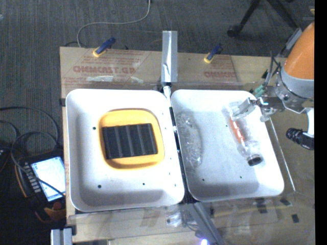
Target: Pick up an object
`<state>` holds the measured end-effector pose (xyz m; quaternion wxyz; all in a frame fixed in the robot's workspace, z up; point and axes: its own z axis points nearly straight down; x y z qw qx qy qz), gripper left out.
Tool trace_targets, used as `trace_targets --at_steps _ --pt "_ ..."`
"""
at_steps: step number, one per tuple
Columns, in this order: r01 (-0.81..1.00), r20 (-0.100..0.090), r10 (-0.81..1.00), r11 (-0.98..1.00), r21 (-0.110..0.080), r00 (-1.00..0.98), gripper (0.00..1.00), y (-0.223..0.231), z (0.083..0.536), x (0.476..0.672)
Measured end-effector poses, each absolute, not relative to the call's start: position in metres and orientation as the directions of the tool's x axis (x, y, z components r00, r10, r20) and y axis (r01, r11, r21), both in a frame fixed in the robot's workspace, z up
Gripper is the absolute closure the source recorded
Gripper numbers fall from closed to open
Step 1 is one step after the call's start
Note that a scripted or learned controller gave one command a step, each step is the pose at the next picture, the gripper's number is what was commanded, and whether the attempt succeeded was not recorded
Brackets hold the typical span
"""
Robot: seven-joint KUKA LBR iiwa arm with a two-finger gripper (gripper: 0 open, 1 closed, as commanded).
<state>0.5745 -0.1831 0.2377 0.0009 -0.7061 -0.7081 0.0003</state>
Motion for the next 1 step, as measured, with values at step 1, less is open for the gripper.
trace_targets --at_steps 1 --pt "0.987 -0.001 0.987 0.162 -0.002 -0.162 0.00 -0.2190 0.1667 0.5901"
